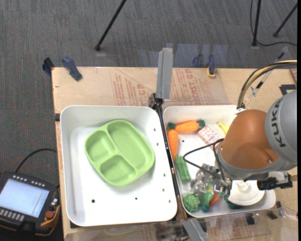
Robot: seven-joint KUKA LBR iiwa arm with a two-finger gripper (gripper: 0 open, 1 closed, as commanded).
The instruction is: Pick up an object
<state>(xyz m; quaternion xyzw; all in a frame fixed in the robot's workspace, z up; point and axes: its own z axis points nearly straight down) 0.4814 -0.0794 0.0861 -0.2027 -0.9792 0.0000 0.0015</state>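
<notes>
The counter (115, 84), a brown board with red print, is sitting on grey carpet, with tripod legs (113, 19) standing at twelve o'clock and a pendant (22, 200) glowing at eight o'clock. Two white bins are lying side by side: the left bin (75, 205) is carrying a green tray (119, 152), and the right bin (190, 112) is holding toy food. A carrot (187, 126) is lying at its twelve o'clock edge, a cucumber (182, 168) toward nine, broccoli (192, 202) at seven. The arm (251, 144) is leaning in from three o'clock, its orange band covering much of that bin. The tool (208, 182) is hovering low over the clutter near the broccoli; whether it is spread or pinching, I cannot tell.
</notes>
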